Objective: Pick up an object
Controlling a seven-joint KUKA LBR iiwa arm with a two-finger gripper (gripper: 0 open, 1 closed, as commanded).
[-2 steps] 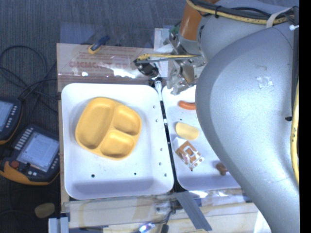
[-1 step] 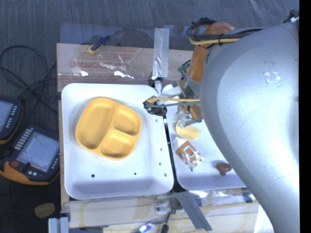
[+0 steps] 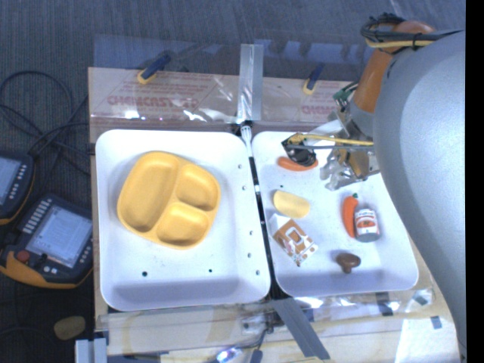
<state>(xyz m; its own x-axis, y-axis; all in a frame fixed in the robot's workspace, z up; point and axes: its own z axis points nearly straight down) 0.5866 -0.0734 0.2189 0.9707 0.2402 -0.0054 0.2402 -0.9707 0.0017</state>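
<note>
**Gripper hanging over the right bin's far side**

The gripper [image 3: 346, 174] is hovering in the right bin [image 3: 401, 274], near its far right part; whether its fingers are apart or together I cannot tell. The nearest candidate, a small bottle [image 3: 367, 223] lying beside a carrot [image 3: 349, 214], is sitting just toward the near edge from it, long axis running far-to-near. A yellow block [image 3: 291, 203] is lying farther left.

From my station the feed is bright and evenly lit from overhead. Both white bins [image 3: 227, 290] run near overexposed. Glare streaks the clear plastic sheet [image 3: 181, 100] behind them. Shadows are short and soft. The grey arm [image 3: 431, 165] is blurred, close to the lens.
</note>
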